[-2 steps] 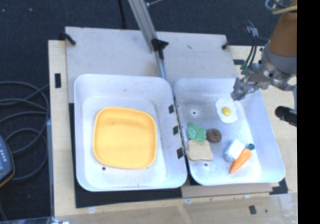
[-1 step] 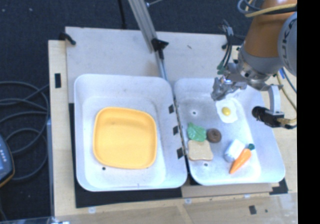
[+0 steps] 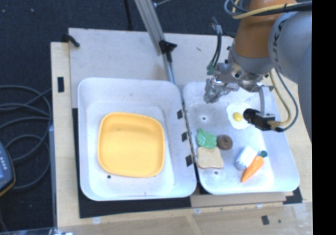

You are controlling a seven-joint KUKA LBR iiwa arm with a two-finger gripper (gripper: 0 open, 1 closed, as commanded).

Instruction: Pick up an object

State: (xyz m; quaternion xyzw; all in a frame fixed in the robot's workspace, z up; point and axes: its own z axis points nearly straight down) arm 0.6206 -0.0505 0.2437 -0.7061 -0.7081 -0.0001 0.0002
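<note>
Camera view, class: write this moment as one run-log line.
phase: approach | tool: above right bin, far end | in right bin: fried egg, carrot, toast | left bin: yellow plate

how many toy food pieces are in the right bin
5: fried egg under the arm, green leaf, brown donut, toast, carrot. The arm may hide others.
</note>
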